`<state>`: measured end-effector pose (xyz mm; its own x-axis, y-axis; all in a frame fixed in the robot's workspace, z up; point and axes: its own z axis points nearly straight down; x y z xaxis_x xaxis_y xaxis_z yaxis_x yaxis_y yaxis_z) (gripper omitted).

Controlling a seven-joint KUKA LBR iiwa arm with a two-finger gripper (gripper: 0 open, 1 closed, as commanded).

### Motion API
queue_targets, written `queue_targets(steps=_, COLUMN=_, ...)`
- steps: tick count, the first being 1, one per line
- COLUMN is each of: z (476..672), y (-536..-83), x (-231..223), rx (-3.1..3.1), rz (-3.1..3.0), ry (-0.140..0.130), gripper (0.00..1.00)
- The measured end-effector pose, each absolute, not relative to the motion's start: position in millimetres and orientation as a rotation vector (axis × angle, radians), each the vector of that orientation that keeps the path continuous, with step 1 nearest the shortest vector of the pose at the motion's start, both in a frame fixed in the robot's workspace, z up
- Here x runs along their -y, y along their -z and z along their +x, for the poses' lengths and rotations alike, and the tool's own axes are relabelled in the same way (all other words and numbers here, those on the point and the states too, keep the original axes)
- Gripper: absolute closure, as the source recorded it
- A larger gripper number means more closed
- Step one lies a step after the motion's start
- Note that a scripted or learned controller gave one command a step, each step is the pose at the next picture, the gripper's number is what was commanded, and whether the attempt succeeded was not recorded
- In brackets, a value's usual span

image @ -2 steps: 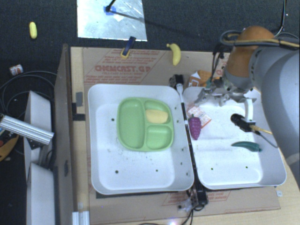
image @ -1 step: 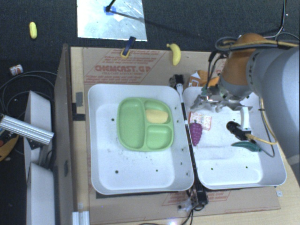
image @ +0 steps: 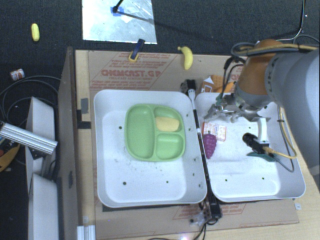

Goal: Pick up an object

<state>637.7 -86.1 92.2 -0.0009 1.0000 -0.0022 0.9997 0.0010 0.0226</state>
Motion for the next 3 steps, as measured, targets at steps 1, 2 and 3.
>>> queue_targets(steps=1, z=617.2, y=-92, x=84, rx=-2.208, rz=2.208, ry=-0.023, gripper=0.0)
queue_targets(steps=2, z=673.5, y=-193, x=71, rx=-2.22, rz=2.203, ry=-0.018, gripper=0.0)
queue_targets(steps=3, z=652.6, y=-80, x=109, rx=-2.221, rz=2.225, ry=0.005, gripper=0.0)
